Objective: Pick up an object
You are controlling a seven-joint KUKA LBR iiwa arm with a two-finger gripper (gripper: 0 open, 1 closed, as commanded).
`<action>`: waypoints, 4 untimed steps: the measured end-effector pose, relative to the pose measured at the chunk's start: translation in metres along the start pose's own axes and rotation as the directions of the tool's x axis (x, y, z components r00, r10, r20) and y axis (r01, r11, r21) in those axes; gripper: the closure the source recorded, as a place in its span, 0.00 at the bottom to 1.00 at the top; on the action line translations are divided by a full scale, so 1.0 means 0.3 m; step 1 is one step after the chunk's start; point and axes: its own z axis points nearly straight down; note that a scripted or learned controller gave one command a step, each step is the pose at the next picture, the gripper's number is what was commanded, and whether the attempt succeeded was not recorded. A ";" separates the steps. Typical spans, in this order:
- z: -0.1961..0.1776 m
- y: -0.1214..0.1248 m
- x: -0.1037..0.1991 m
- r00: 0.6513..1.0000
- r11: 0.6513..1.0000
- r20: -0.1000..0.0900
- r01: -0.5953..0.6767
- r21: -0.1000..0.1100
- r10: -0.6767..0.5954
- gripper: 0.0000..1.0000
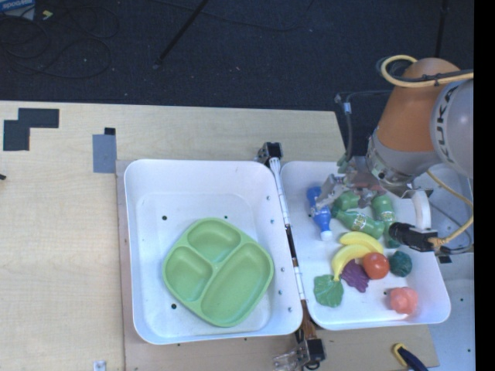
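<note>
The right bin point(433, 315) holds a heap of toy items. A blue bottle point(315, 201) with a white cap lies at its upper left, beside a green bottle point(360, 219). Below them are a yellow banana point(349, 252), purple grapes point(356, 276), a red tomato point(376, 265), a dark green piece point(401, 263), a leafy green piece point(328, 291) and a pink piece point(402, 300). My gripper point(340, 187) hangs low over the bin's upper part, right above the blue and green bottles, partly covering them. I see nothing clearly held in it.
The left bin point(147, 184) carries a green divided plate point(219, 272). A ridge with clamps point(283, 207) separates the two bins. The orange-banded arm point(414, 107) and its cables crowd the right bin's far right corner. A yellow-handled tool point(408, 356) lies on the bench front.
</note>
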 end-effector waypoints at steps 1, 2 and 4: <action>0.332 0.140 0.000 1.000 1.000 0.001 0.002 -0.004 -0.002 0.00; 0.298 0.140 -0.001 1.000 1.000 -0.001 0.000 -0.003 0.000 1.00; -0.179 0.086 0.374 1.000 1.000 0.001 0.002 -0.002 -0.002 1.00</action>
